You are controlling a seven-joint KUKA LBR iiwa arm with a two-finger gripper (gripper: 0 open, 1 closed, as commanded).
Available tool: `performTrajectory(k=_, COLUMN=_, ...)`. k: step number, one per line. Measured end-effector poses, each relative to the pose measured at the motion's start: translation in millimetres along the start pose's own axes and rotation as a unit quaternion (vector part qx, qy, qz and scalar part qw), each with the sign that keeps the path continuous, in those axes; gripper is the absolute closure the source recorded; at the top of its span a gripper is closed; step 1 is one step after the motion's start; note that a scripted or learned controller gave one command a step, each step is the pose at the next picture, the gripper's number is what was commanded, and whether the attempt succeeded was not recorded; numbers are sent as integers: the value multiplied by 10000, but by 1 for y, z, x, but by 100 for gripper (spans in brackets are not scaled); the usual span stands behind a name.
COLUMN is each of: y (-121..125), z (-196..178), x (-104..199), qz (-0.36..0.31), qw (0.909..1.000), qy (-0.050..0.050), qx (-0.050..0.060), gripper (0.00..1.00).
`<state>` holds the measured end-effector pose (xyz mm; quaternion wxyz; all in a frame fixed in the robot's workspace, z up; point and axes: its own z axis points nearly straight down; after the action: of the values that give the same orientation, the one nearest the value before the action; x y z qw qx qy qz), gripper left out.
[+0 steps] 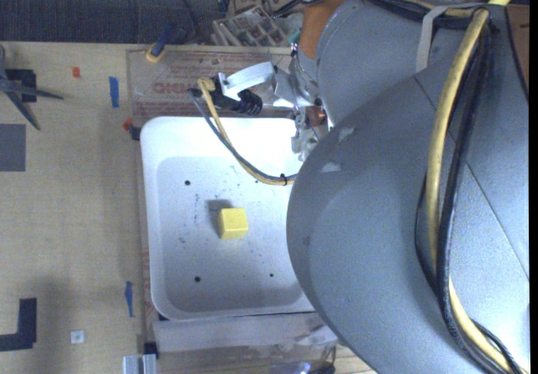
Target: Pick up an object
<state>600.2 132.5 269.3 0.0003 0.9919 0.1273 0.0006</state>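
In the white bin [150, 196], near the middle of its floor, lies a small yellow cube [233, 223], resting flat with one face up and a faint shadow at its upper left edge. It stands free of the bin's walls. The end effector [303, 130] sits near the bin's upper right corner in the camera view, close to the far rim. It is mostly hidden behind the broad grey arm [395, 221] that covers the right half of the picture, so whether it is apart or together cannot be told. The cube lies down and to the left of the end effector, well apart from it, with open bin floor between them. A few dark specks [187, 185] dot the floor around the cube. The bin stands on a pale wooden tabletop [67, 221], which carries short strips of blue tape [113, 92] and a black tool [21, 91] off to the left, away from the bin
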Motion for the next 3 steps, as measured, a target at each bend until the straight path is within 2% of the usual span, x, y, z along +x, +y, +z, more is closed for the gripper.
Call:
performTrajectory(k=1, y=84, z=-106, x=16, qz=291, qw=9996, qy=-3, qx=-1, gripper=100)
performTrajectory(k=2, y=76, z=-11, x=2, qz=259, qw=9997, qy=-33, qx=14, gripper=100)
performTrajectory(k=3, y=94, z=0, x=-9, qz=-528, qw=9986, qy=-34, qx=20, gripper=100)
